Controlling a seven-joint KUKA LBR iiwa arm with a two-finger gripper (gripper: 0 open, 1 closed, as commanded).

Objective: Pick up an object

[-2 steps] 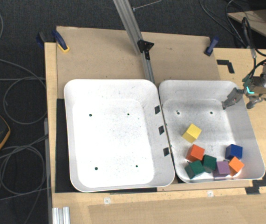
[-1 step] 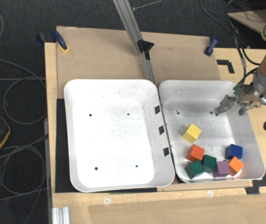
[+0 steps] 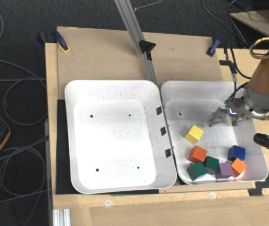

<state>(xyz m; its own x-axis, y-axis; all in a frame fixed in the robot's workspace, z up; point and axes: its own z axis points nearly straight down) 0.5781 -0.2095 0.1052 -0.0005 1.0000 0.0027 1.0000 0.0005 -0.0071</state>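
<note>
Tool (image 3: pixel 224 115) hung over the right bin (image 3: pixel 172 91), upper right part, fingers spread apart with nothing between them. Arm (image 3: pixel 266 81) came in from the right edge.

Candidate objects all sat in the right bin, none touched by the tool:
- yellow cube (image 3: pixel 194 134) alone near the bin's middle, closest to the tool, below and left of it
- orange-red cube (image 3: pixel 198 153), two green cubes (image 3: pixel 211 164) (image 3: pixel 197 171), purple cube (image 3: pixel 225 169) packed together at the front wall
- blue cube (image 3: pixel 236 152) and orange cube (image 3: pixel 238 166) just beside that cluster, toward the right wall

Left bin (image 3: pixel 73 91) held no blocks.

Risks as I read them:
- front cluster was tight, some cubes touching; fingers coming down there could land on a neighbour's top, or shove the pack instead of closing on one
- blue/orange sat near the right and front walls; a finger could hit the rim
- yellow cube looked rotated relative to the bin; if finger line didn't match its faces, it could twist out on closing
- tool height above the bin floor wasn't readable from this slant, so a short descent closing on air was possible

Yellow looked like the safest pick.
</note>
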